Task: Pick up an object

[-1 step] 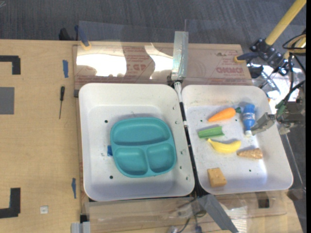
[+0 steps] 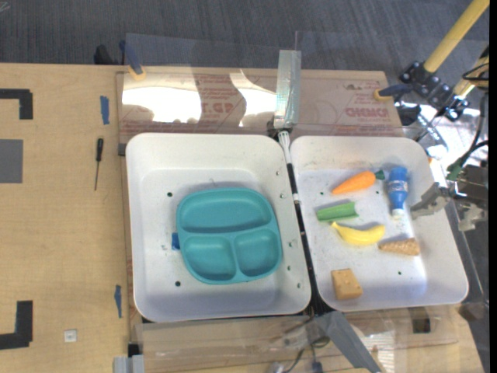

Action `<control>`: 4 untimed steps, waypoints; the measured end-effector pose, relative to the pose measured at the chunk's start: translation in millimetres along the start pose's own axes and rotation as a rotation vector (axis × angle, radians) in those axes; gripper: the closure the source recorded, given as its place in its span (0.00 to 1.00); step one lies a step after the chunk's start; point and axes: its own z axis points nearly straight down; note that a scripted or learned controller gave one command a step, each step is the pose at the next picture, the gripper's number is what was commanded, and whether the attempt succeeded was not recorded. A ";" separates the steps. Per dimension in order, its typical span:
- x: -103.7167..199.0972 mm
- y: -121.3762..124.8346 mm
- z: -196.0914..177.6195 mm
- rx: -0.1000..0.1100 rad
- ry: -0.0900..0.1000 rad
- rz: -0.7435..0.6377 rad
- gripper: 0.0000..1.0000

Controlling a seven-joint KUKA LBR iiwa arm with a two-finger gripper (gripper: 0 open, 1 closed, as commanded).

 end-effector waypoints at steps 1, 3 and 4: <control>-28.0 4.5 135.6 0.011 0.000 0.243 0.00; 75.8 36.7 175.0 -0.007 -0.002 -0.304 0.00; 94.7 113.5 176.0 -0.007 -0.001 -0.229 0.00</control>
